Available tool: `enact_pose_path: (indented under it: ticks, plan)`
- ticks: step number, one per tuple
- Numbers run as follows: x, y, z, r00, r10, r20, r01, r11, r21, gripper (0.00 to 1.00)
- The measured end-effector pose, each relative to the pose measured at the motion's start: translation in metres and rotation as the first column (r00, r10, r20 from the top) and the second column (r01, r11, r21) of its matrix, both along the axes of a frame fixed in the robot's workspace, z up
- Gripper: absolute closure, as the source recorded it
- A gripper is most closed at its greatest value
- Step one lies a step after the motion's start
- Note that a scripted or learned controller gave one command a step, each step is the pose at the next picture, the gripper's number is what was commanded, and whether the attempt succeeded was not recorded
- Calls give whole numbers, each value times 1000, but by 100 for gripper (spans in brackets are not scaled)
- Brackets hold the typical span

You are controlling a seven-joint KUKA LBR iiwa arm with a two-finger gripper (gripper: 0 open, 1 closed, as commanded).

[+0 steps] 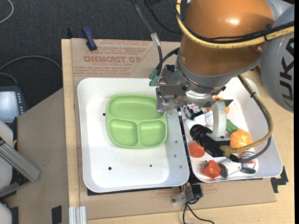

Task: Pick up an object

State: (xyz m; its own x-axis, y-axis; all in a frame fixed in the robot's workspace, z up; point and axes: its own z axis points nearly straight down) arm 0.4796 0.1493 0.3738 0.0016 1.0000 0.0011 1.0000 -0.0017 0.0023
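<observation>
My gripper (pixel 163 104) hangs over the seam between the two bins, at the right rim of a green divided plate (pixel 135 121) that lies in the left bin (pixel 96 153). In the right bin (pixel 265 157) lie an orange fruit (pixel 240 137), a red piece (pixel 196 150), another red piece (pixel 211 168), a green item (pixel 232 125) and a small white and red item (pixel 193 110). The arm's bulk hides the far part of the right bin. Nothing is visible between the gripper and the plate.
A metallic item (pixel 246 166) lies at the right bin's near edge. The bins rest on a cardboard sheet (pixel 112 57) with a blue clip (pixel 88 38) at its far left corner. Bare white floor surrounds the plate in the left bin.
</observation>
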Motion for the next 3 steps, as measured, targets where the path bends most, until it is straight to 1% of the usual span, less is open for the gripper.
enact_pose_path:
  ticks: [1,2,3]
  plan:
    - [9,80,-16,1000,9,-2,-9,1000,2,100]
    - [45,75,172,1000,2,18,-3,1000,7,100]
    - [37,75,161,1000,2,-4,-2,1000,-2,100]
